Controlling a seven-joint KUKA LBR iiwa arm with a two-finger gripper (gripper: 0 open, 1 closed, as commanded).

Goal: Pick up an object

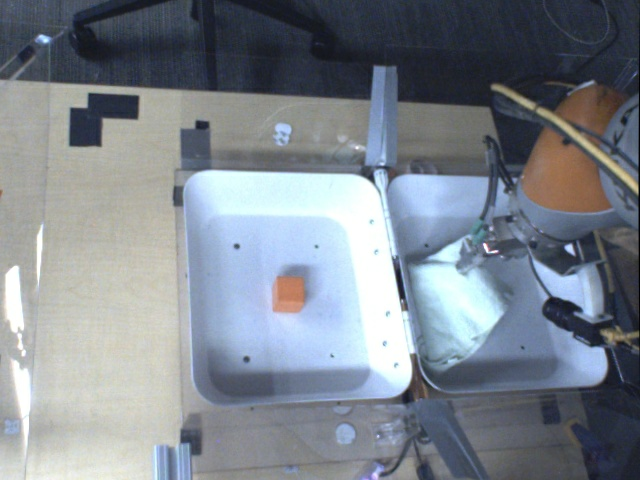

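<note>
Hanging over the right bin [590, 363], the gripper [483, 251] sat at the upper edge of a crumpled white cloth [455, 303], and whether it was spread or pinching could not be told from the slanted view; no fabric showed between its tips. The cloth lay in that bin's left half, bunched against the divider [383, 118] that ran between the two bins, with its lower fold touching the bin's near wall. Left of the divider, in the left bin [220, 218], an orange block [289, 294] rested near the middle of the floor, well apart from every wall and from the cloth.

Judging by looks, the cloth would be light and limp, sagging and unfolding once lifted, so a pinch on a raised ridge of a fold near its top would likely serve better than a flat patch, where the tips might slide off. The block appeared stiff, small and light; closing on two opposite flat sides, straight down, seemed the sound hold, though smooth faces could slip. The counter [100, 268] left of the divider carried black tape marks [100, 116].
</note>
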